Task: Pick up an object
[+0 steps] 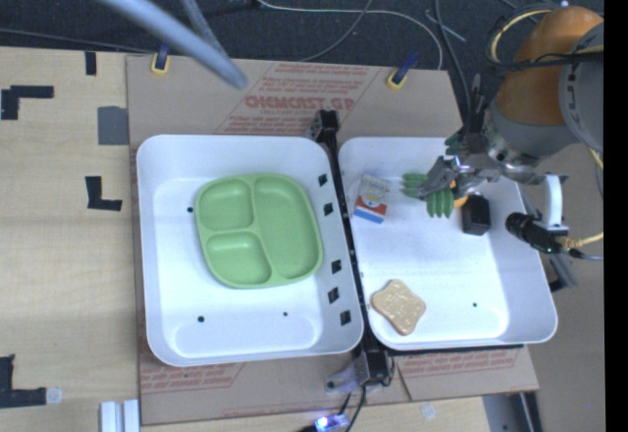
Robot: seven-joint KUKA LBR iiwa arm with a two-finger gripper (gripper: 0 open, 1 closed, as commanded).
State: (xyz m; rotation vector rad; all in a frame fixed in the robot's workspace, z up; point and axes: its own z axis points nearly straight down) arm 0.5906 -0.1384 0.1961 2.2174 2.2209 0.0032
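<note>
In the right bin [520,317], toward its far side, the gripper [446,187] sits over a small green toy [435,192]; whether its fingers are apart I cannot tell. The toy looks light, probably soft plastic; best taken across its narrow middle.

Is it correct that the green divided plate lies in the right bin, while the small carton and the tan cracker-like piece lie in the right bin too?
Not quite. The camera view shows the green divided plate in the left bin, not the right one. The rest holds: the small carton and the tan cracker-like piece lie in the right bin.
</note>
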